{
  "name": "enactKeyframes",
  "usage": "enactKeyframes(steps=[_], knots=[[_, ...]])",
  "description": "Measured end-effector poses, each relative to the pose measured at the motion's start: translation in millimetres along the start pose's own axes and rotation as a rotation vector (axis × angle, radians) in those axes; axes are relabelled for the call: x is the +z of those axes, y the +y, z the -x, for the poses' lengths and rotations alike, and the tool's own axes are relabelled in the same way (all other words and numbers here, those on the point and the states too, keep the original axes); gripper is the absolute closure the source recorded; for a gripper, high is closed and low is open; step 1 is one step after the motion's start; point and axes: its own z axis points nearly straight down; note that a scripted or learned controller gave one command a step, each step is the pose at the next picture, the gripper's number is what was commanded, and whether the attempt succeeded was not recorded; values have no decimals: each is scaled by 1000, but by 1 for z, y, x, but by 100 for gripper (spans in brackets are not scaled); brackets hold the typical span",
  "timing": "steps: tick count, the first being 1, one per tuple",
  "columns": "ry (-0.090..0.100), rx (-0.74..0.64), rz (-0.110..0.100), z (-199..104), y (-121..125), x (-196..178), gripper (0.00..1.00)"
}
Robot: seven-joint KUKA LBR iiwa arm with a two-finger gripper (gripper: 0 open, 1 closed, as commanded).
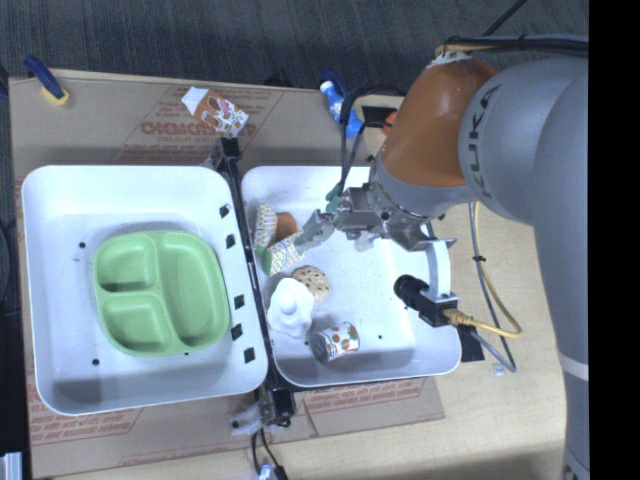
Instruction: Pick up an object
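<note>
Left bin (40,268): green divided tray (160,293), centred, stiff, awkward to pinch. Right bin (400,358), along left wall: small packets, cookie (312,281), white bottle (289,308), printed can (336,342) near front edge. Bottle light, rigid, likely slippery; best taken across body. Crowded at wall; open floor rightward. Gripper (318,224) over packets; finger state cannot be judged.

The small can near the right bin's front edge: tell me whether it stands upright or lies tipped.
Tipped. The small can lies on its side on the right bin floor, its round end facing the camera.
</note>
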Motion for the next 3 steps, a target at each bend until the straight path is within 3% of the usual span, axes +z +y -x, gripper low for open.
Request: enactKeyframes(steps=[1, 3], knots=[[2, 0, 1, -19, -66, -51, 0], [2, 1, 0, -19, -66, -50, 0]])
